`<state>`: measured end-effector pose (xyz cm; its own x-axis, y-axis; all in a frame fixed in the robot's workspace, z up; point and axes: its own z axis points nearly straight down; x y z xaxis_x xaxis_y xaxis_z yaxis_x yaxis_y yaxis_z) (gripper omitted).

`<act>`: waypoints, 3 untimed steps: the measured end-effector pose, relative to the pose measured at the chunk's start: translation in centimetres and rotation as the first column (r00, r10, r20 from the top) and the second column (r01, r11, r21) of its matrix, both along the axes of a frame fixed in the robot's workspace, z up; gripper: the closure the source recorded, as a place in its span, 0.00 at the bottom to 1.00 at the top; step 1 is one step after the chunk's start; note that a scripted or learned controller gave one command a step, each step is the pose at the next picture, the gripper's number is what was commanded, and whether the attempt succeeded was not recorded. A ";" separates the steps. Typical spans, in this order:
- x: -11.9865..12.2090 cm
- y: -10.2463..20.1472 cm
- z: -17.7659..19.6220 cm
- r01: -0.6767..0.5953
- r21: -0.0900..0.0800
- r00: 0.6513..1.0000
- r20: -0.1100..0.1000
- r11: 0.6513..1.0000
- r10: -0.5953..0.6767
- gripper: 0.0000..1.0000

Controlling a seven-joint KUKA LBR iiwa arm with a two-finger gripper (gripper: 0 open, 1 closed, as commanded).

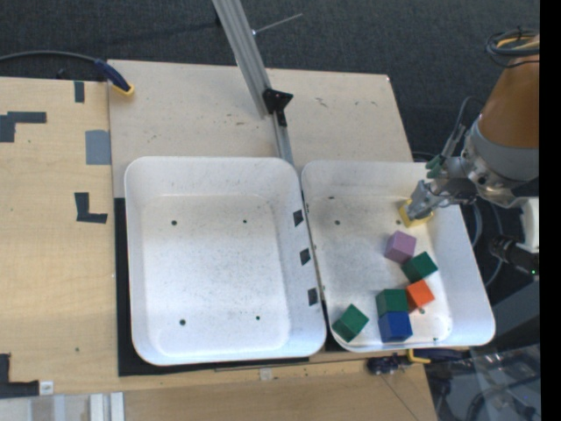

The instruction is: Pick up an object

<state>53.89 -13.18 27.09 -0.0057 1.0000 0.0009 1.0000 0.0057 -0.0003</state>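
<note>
A: Dark carpet is seen behind a pale wooden tabletop [219, 112], on which two shallow white bins are set side by side. How far along can the pick be judged?

B: Barely started, it would seem. A small yellow block [414, 213] is taken as the target; it is found in the upper right of the right bin [351, 191], close under the claw [424, 202]. The block is partly covered by the claw, and it appears to rest on the bin floor, so no lift can be claimed.

A: Is the claw clamped on it?

B: That cannot be told. The tip is seen at the block, yet whether anything is gripped is not shown. Grasping and lifting are judged as left to do.

A: Which way is the block pointed?

B: Too little of it is exposed; no clear long axis can be made out, though its visible edge runs slightly aslant to the bin wall.

A: And further out?

B: A purple cube [401, 246] lies just below it; lower right, green, orange and blue cubes are clustered. The left bin [140, 182] is seen at centre frame.
</note>
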 end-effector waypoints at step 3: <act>6.2 14.2 0.0 -0.001 0.000 1.000 0.000 1.000 0.001 1.00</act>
<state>60.05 1.05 27.06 -0.0069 1.0000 0.0013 1.0000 0.0069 -0.0005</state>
